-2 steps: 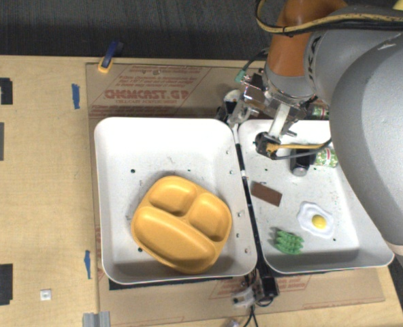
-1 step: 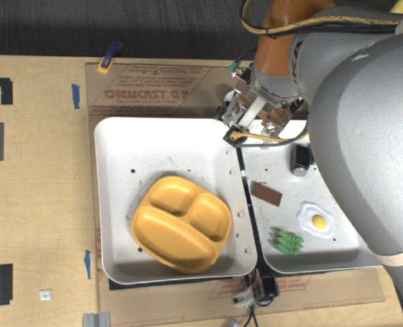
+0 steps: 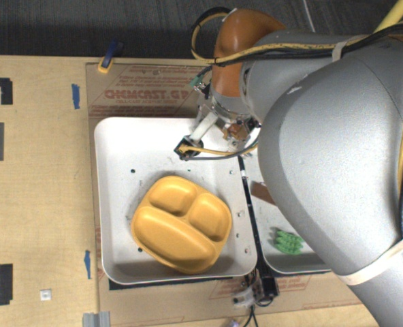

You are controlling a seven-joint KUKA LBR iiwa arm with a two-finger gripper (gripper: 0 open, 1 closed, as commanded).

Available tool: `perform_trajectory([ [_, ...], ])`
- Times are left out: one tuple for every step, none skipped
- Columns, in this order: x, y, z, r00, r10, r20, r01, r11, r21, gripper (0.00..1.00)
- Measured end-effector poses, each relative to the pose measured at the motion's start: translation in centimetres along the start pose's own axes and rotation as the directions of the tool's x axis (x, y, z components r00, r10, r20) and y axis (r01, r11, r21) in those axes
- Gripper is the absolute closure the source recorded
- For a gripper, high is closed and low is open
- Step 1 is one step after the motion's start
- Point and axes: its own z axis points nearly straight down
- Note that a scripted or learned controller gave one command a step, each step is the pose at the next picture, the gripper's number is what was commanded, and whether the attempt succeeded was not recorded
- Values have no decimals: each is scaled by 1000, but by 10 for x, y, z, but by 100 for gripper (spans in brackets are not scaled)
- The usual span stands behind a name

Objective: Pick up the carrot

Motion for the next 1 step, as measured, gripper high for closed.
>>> perform_trajectory([
  [-11,8,-8,1000,10,25,-10,1000,-4,100],
])
